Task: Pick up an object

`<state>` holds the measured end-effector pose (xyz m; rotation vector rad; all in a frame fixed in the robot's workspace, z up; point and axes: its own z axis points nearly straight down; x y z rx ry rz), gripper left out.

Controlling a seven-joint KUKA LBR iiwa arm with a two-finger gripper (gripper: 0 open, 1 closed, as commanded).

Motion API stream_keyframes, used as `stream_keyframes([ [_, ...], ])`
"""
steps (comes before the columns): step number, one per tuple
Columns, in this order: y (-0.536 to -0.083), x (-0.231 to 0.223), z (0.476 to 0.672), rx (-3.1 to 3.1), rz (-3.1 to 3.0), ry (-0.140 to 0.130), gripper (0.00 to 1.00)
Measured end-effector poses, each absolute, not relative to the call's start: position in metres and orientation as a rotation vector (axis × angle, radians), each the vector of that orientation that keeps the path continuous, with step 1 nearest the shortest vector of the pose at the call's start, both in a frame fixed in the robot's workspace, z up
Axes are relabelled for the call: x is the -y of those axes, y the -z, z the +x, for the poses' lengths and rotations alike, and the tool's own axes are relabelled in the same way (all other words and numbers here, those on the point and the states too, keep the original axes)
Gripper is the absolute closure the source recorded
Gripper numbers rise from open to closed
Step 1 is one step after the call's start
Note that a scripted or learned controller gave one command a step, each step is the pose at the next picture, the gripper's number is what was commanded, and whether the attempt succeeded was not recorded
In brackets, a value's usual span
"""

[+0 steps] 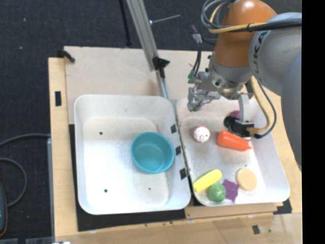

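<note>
Nearest the camera, at the front of the right bin (278, 183), lie a green ball (217, 192), a purple piece (231, 189), a yellow block (207, 180) and a round tan disc (247, 179), all close together. Further back sit an orange carrot-shaped object (234, 141) and a white speckled ball (201, 134) (well apart from each other). The left bin (96, 111) holds a teal bowl (152, 152). At the far edge of the right bin, the gripper (195, 103) hangs above the back left corner; whether its jaws are wide or narrow cannot be told, and nothing shows between them.
</note>
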<state>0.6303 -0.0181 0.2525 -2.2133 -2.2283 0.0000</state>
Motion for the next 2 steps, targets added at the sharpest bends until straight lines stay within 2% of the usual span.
stream_keyframes([
  [2,-0.261,-0.075,0.610,2.230,-2.212,0.003,1.00],
])
